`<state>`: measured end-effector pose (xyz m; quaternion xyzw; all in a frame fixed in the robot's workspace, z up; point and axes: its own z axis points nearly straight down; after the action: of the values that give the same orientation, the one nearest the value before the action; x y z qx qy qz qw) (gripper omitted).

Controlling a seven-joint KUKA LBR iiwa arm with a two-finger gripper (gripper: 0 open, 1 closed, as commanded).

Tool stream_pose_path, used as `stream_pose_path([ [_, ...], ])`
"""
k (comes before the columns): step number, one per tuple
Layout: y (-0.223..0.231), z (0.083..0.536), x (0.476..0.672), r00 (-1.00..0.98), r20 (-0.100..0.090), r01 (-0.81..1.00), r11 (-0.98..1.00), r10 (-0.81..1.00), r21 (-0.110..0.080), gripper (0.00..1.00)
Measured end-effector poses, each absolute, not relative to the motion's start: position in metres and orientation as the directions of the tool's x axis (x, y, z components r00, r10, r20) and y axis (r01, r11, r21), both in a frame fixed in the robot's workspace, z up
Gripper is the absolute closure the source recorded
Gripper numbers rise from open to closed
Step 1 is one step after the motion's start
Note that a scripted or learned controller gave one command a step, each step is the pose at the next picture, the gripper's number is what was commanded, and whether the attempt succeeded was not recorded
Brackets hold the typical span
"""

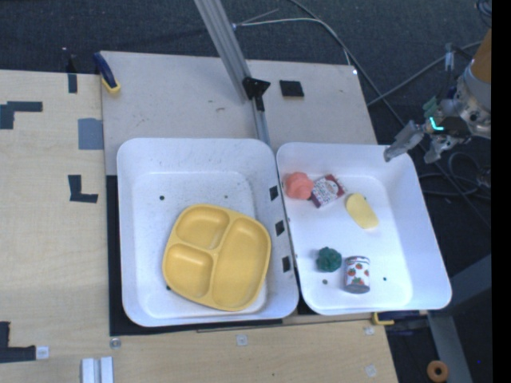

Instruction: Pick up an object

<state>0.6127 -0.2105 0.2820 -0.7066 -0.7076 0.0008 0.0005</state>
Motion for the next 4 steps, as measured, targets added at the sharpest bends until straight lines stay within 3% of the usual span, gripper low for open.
stream_pose_path([
  [1,-0.21,0.282,0.613,-0.002,-0.001,1.0,0.002,1.0,-0.001,0.0],
  [3,-0.21,0.169,0.6,-0.001,0.001,1.0,0.001,1.0,-0.007,0.0],
  [4,-0.207,0.111,0.608,-0.003,0.001,1.0,0.003,1.0,-0.007,0.0],
])
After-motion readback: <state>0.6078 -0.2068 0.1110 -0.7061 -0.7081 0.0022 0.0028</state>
